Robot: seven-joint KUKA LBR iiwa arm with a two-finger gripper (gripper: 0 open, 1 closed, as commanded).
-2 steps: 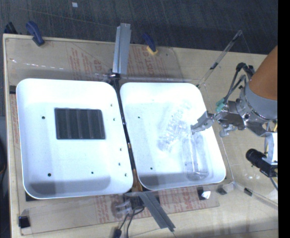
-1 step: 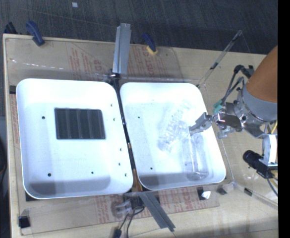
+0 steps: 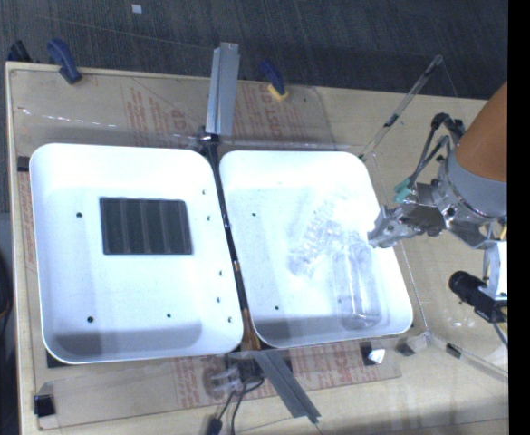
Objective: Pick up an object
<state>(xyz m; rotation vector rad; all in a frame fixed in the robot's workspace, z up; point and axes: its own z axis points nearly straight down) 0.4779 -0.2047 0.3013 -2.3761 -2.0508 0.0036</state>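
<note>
Clear plastic bottle [image 3: 359, 284] lies in the right bin [image 3: 274, 324] near the tabletop's right edge. The gripper [image 3: 384, 231] hovers at that bin's right rim, placed to reach it. Whether its grip is open or closed, I cannot tell.

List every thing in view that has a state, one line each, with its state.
Gripper: over the right rim of the right bin, nothing seen between its fingers.
Clear bottle: lying on its side in the right bin.
Clear crinkled plastic piece: lying flat, beside the bottle.
Dark ribbed tray: lying flat in the left bin.
</note>
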